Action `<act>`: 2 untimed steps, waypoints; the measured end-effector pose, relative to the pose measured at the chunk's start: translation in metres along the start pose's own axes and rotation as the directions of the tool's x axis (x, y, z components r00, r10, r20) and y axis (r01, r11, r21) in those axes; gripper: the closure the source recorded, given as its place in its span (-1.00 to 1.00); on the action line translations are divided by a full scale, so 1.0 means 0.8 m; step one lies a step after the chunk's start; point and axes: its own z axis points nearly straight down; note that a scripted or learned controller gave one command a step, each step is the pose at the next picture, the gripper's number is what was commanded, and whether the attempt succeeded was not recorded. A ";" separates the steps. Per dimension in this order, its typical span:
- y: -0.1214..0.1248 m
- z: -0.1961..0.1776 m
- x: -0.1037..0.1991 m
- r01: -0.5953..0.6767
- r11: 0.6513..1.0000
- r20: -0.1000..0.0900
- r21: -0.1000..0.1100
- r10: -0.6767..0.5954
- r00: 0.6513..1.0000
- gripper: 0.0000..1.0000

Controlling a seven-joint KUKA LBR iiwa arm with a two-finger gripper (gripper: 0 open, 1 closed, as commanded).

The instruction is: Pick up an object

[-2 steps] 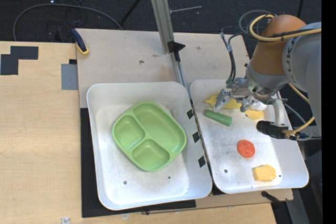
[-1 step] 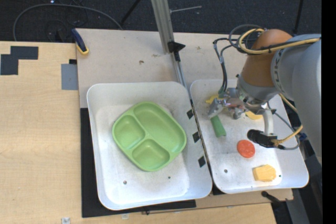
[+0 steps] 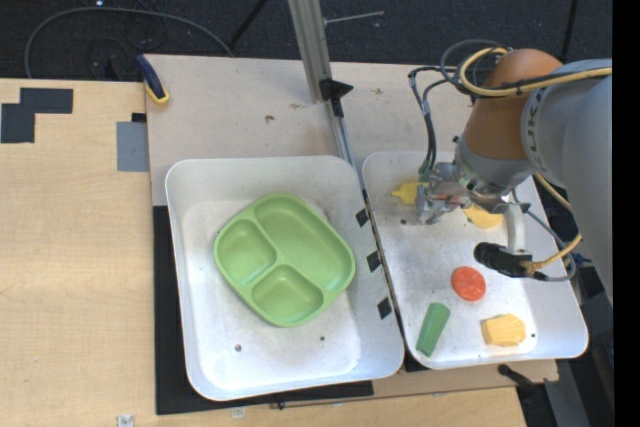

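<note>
Two shallow white bins sit side by side on the bench, and nearest the camera in the right bin [image 3: 560, 340] lie a green block [image 3: 433, 328] and a yellow block [image 3: 503, 329], with a red-orange ball [image 3: 468, 283] just beyond them, while the left bin [image 3: 190, 215] holds a green divided tray [image 3: 284, 258]. Farther back in the right bin the gripper [image 3: 437, 207] hangs low beside a yellow object [image 3: 406, 192] at the far left; whether it is open, closed or holding anything cannot be told. To do this well, I judge it should centre over that yellow piece, straddle it squarely before closing, and lift straight up, clear of the bin wall.
</note>
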 end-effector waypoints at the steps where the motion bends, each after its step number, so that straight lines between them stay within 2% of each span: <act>1: -0.011 -0.061 -0.004 -0.002 1.000 0.004 -0.005 0.002 1.000 1.00; 2: -0.015 -0.138 -0.011 -0.003 1.000 0.005 -0.007 0.003 1.000 1.00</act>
